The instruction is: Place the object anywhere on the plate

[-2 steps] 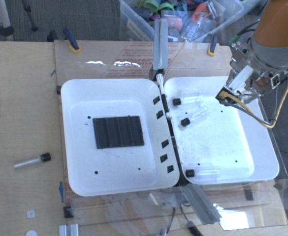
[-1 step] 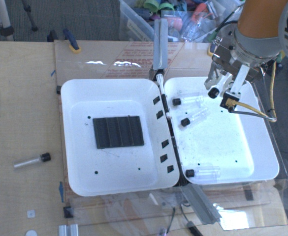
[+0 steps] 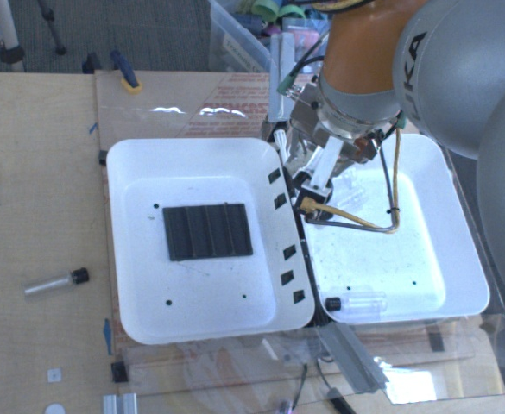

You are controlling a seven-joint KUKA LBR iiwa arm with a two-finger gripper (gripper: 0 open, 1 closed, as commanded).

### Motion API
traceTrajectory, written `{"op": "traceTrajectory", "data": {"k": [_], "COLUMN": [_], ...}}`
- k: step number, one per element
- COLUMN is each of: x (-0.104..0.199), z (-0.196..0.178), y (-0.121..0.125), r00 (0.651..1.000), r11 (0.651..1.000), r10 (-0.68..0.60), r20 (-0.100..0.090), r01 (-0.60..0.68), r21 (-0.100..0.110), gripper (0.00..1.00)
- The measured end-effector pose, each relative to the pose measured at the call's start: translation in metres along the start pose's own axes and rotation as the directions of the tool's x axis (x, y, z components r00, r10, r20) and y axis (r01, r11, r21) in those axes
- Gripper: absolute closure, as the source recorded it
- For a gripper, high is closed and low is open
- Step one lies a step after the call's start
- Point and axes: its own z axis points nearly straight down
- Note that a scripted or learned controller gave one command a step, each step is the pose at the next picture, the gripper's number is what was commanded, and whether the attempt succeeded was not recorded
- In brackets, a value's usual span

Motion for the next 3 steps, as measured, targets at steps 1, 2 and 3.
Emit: {"op": "traceTrajectory", "data": {"k": [1,2,3], "x": [0.068,0.134,0.136], "z": [0.017,0.019,0.010], "y": [-0.046,-0.044,-0.046], "r00": [0.994,0.993,0.993], "r11": [0.994,0.993,0.993], "r10": [0.111,0.121,0.116], "r20": [-0.002,-0.002,-0.003], "r01": [-0.111,-0.121,-0.116], "r21": [-0.003,-0.004,-0.004], "gripper": [1.00,1.00,1.00]}}
